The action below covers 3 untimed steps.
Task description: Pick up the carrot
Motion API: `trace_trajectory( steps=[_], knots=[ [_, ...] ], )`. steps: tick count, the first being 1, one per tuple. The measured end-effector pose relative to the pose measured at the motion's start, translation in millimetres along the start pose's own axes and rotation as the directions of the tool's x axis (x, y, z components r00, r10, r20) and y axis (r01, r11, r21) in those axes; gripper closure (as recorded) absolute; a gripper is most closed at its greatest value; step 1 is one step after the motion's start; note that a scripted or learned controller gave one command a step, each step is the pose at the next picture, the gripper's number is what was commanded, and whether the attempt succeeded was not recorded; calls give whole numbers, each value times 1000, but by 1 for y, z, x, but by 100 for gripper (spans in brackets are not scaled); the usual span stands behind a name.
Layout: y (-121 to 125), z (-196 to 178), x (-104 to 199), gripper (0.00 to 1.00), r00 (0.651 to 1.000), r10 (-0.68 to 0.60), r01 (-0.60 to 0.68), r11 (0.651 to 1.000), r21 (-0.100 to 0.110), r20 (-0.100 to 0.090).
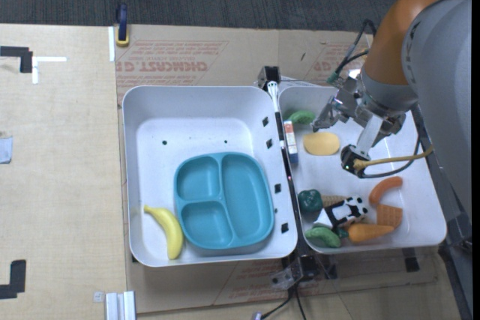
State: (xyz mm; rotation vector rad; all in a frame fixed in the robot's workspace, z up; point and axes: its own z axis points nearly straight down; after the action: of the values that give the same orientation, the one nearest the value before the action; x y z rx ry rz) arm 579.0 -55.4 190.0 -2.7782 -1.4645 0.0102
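Bench point(60, 161) and cardboard lie under both bins. Nearest you, in the right bin point(424, 232), the carrot point(370, 233) lies flat along the near wall. A green vegetable point(324, 236) is at its left end, a black-and-white toy point(349, 211) just beyond, and a ridged orange piece point(389, 215) is against its far side. Farther back is a curved orange piece point(385, 189); don't mistake it for the carrot. Farthest, the gripper point(332, 116) hangs by a yellow piece point(321, 144), well apart from the carrot. You cannot tell whether it is open or closed. Bring it nearward and right, then come down across the carrot's freer right end.
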Motion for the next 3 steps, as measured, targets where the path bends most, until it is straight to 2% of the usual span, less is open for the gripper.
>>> trace_trajectory(
  steps=[1, 2, 3],
  knots=[
    [38, 76, -25, 0, 997, 78, -78, 997, 3, 0],
    [49, 99, -17, 0, 953, 304, -304, 953, 0, -2],
    [3, -1, 20, 0, 980, 198, -198, 980, -1, -3]
  ],
)
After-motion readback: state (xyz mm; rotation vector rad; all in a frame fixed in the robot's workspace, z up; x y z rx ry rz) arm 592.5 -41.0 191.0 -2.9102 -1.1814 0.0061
